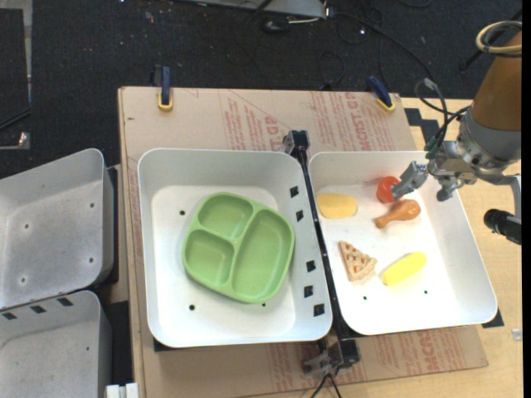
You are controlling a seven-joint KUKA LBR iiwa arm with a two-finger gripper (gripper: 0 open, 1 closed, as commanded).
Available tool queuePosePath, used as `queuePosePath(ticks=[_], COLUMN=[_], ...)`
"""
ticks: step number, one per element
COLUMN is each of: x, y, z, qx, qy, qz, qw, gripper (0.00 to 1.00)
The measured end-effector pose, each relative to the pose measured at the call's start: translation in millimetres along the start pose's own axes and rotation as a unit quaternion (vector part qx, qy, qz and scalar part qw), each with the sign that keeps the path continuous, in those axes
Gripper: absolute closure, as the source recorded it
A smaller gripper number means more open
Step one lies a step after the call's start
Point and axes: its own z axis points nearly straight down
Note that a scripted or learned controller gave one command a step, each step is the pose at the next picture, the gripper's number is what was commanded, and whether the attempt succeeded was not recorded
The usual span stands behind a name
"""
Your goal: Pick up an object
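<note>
— Tomato position? And the gripper?
— Far side of the right bin. Fingers spread open, holding nothing, one tip beside it.
— Nearby?
— Drumstick just nearer, yellow bun left, waffle slice and yellow banana-like piece nearer. Green divided plate fills the left bin.

We see a grey arm with a broad orange band above its wrist. Dark cables trail beside it. Its metal gripper is grey.

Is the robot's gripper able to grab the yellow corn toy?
Probably yes. The yellow corn-shaped toy lies apart from the others in the right white bin, with nothing on top; the gripper hovers nearby.
</note>
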Motion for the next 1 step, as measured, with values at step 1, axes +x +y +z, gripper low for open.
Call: queuePosePath(ticks=[1], x=[0.6], y=[2.3], z=[-8.5], qx=[-0.007], qy=[-0.001], qz=[-0.001], qw=[1.0], gripper=[0.0])
